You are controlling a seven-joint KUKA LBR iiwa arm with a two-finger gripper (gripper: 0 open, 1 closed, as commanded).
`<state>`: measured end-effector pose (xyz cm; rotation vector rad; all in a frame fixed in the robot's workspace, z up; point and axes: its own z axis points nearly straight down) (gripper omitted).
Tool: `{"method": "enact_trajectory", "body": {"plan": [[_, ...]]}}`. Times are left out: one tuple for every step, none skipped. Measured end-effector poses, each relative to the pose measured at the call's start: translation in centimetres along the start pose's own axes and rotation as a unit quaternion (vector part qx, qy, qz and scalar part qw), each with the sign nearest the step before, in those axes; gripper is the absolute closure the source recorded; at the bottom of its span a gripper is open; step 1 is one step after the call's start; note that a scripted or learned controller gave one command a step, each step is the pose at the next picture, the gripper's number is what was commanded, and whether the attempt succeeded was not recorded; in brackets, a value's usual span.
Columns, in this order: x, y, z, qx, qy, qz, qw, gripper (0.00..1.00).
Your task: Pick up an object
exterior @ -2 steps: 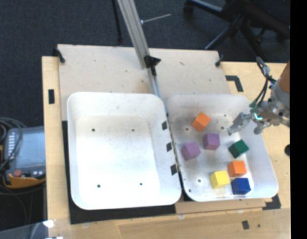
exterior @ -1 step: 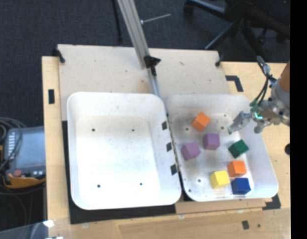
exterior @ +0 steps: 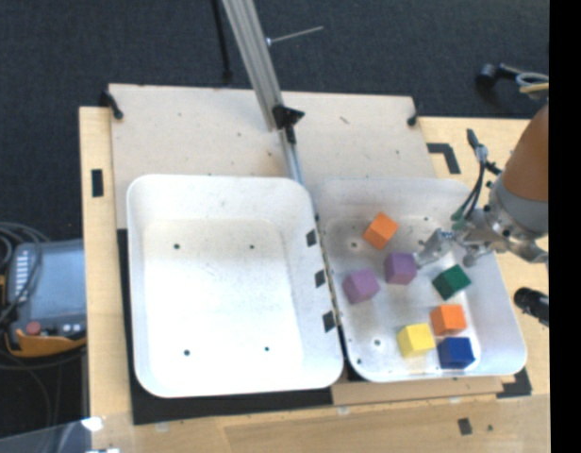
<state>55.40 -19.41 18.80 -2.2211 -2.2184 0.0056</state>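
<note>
I've got the gripper (exterior: 439, 245) low over the right bin (exterior: 366, 210), reaching in from the right, and I can't tell how it's set. Nearest to it is the purple cube (exterior: 400, 268), just beside and a little below-left of the tip. The green cube (exterior: 451, 281) sits just below the wrist. The orange cube (exterior: 381, 229) lies up-left, apart from the tip. The left bin (exterior: 158, 206) sits alongside
</note>
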Motion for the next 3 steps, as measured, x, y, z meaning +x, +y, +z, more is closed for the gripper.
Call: {"method": "enact_trajectory", "body": {"plan": [[-0.7, -0.3, 4.4, 0.000, 0.000, 0.001, 1.0000, 0.00], [-1.1, 0.4, 5.8, -0.015, -0.005, 0.000, 0.9999, 0.00], [-1.3, 0.5, 4.9, -0.018, -0.007, 0.003, 0.9998, 1.00]]}}
